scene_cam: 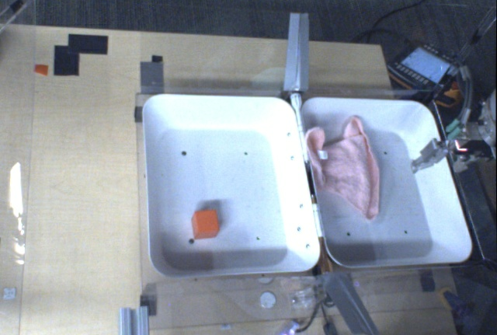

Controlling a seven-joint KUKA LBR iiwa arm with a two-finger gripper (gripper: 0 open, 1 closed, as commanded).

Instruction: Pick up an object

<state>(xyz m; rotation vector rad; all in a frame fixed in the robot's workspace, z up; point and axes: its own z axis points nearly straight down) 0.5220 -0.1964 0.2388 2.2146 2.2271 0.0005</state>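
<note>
Hovering with the gripper [433, 155] at the right bin's [404, 257] right rim, apart or together impossible to tell. Facing the pink cloth [351, 170] lying to the left, mid-bin, stretching far to near. Leaving the orange block [206, 224] well apart, in the left bin [155, 170].

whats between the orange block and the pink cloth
In the camera view, bare white floor of the left bin, then the two bins' adjoining rims with the seam between them. The orange block sits in the left bin, the pink cloth in the right bin.
</note>
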